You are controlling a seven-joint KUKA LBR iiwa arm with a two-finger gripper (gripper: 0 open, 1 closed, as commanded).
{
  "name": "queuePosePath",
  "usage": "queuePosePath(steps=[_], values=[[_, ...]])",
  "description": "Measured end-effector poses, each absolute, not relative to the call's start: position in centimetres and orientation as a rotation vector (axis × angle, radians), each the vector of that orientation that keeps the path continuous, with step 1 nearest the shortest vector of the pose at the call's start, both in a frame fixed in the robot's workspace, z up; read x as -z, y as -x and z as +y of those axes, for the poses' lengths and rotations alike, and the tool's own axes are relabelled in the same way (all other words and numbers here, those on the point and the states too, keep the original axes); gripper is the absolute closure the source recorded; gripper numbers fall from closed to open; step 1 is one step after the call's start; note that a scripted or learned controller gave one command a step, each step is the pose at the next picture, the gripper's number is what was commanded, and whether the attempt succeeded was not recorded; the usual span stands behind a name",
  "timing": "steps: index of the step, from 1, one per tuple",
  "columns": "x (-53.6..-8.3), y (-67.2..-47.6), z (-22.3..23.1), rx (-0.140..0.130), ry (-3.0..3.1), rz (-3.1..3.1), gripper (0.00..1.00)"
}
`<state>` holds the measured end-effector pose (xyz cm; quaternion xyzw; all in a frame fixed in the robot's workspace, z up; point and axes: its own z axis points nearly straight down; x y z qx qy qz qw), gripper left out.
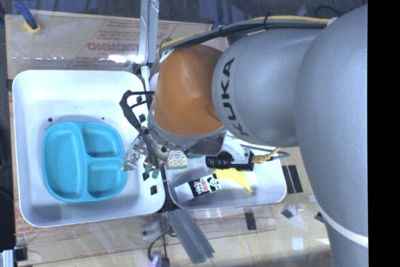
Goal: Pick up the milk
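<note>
Camera view from above has my grey arm (281,90) reaching in from the right, its orange band (184,94) sitting over the strip where the two bins meet. My hand (139,159) hangs below that band, just over the right-hand wall of the shallow white left bin (25,134). It is too small and cluttered for me to tell whether it is apart or together, and I see nothing gripped in it. Just to its left, inside the left bin, lies a light blue plastic plate with three compartments (81,159), its right edge close to my hand. The small black-and-white milk carton (206,185) lies on its side on the floor of the shallow white right bin (269,194), near that bin's front wall, to the right of my hand and apart from it. A yellow banana (242,181) lies just beside the carton on its right, and I cannot tell whether the two touch. A small pale, green-patterned object (177,161) sits between my hand and the carton, partly under my wrist. Both bins rest on the brown surface (75,40), which carries faint red print near its far edge.
</note>
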<state>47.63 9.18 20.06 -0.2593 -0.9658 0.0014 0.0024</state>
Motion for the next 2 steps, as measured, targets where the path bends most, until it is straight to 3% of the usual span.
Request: queuePosePath(steps=[1, 2], values=[[-20.9, -47.6, 16.6, 0.000, 0.554, -3.092, 1.00], [-21.7, -47.7, 10.9, -0.002, 0.141, -3.137, 1.00]])
